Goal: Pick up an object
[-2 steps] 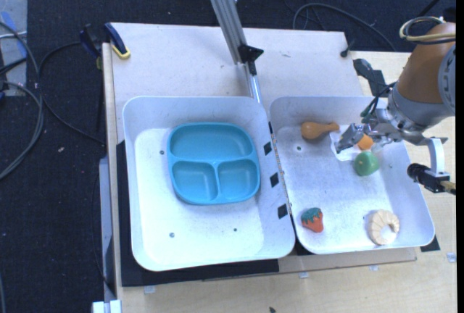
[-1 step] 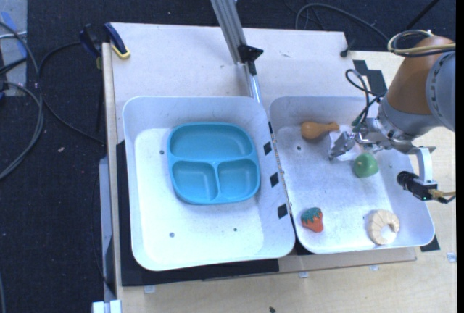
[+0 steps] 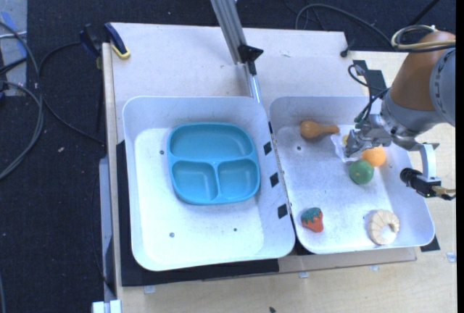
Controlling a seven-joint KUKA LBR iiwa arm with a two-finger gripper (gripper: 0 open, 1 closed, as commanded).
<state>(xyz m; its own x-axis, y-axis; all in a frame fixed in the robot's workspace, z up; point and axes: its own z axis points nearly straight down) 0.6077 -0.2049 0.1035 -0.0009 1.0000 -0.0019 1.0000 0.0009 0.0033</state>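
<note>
1 fixed camera looks down at a slant on the bench (image 3: 181, 43) and 2 white bins (image 3: 145, 232)

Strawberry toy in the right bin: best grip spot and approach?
Grip the strawberry across its red body, below the green cap, coming straight down from above. It lies apart from the other items on bare bin floor, so both sides look free for fingers.

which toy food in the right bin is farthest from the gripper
The red strawberry, near the right bin's front left. The orange fruit, green ball and tan pear all lie nearer the gripper.
</note>
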